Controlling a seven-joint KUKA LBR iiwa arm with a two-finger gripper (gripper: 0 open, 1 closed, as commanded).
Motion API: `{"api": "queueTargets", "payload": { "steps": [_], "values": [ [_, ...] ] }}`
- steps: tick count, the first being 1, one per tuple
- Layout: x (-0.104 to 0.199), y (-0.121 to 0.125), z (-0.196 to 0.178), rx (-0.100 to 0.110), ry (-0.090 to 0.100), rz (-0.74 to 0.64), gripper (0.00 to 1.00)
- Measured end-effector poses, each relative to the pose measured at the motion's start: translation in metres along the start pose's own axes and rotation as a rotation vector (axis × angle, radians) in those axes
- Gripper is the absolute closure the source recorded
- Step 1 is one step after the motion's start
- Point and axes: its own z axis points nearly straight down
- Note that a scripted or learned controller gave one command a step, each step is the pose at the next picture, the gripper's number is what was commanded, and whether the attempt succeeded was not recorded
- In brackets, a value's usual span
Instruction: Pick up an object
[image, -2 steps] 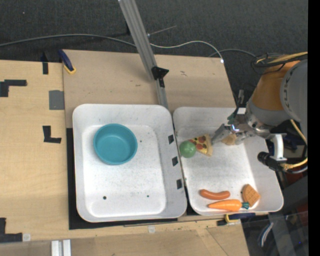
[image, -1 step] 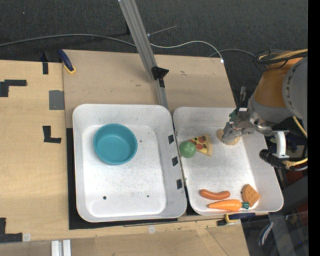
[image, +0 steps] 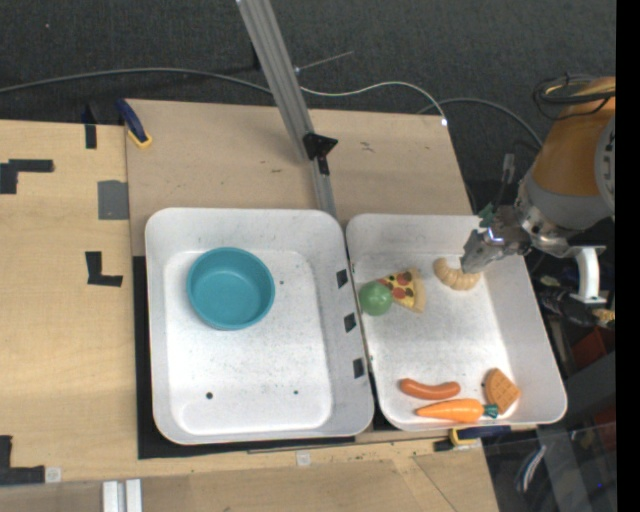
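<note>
Two shallow white bins sit side by side on the wooden bench (image: 60, 330). The left bin (image: 170, 400) has a blue bowl (image: 231, 288) resting in its far left part, upright and apart from the walls. The right bin (image: 530, 360) carries all the small toy foods. Near its left wall lies a green ball (image: 376, 298), touching a pizza slice (image: 404, 290) just to its right. Further right, toward the far side of the bin, is a pale curved croissant (image: 457, 277). Along the near edge lie a red sausage (image: 430, 388) and, just nearer than it, an orange carrot (image: 452, 409) with its green end pointing right. A brown biscuit (image: 501, 389) sits tilted beside the carrot's green end, close to the near right corner.

The arm (image: 572, 170) comes in from the right, its orange band showing above the grey wrist. The gripper (image: 479, 251) hangs over the far right part of the right bin, its tip just at the right end of the croissant. Whether it is touching the croissant cannot be told, and nothing is seen held by it.

A grey metal pole (image: 285, 90) slants from the far edge down to the gap between the bins. Thin cables (image: 200, 75) run across the dark floor beyond the bench.
</note>
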Motion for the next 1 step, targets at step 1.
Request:
{"api": "queueTargets", "payload": {
  "steps": [1],
  "values": [
    [-0.0055,0.0023,-0.0442,-0.001,-0.001,-0.001,1.00]
  ]
}}
